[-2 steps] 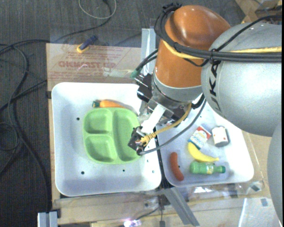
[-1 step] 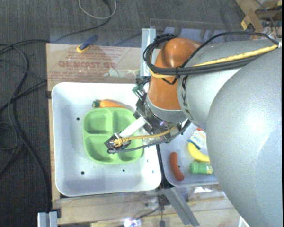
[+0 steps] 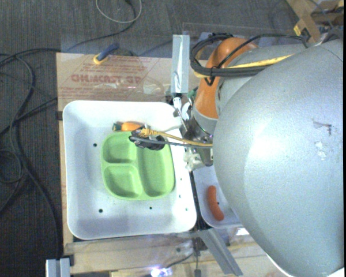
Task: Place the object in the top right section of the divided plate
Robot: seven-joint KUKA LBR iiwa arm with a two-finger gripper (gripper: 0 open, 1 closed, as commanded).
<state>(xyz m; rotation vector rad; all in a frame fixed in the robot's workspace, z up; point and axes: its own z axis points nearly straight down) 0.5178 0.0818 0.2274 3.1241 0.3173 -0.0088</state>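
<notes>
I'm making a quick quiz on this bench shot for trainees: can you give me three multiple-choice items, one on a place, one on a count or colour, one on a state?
1. Where does the green divided plate lie?
A. in the left white bin
B. in the right bin
C. on the carpet

2. How many sections does the plate have?
A. two
B. three
C. five

3. How does the orange sausage-shaped object lie?
A. on the plate
B. flat in the right bin
C. on the cardboard

Answers:
1 A, the left bin's white floor surrounds the plate.
2 B, two small sections on the left, one long one on the right.
3 B, it rests on the right bin's floor beside the arm.
</notes>
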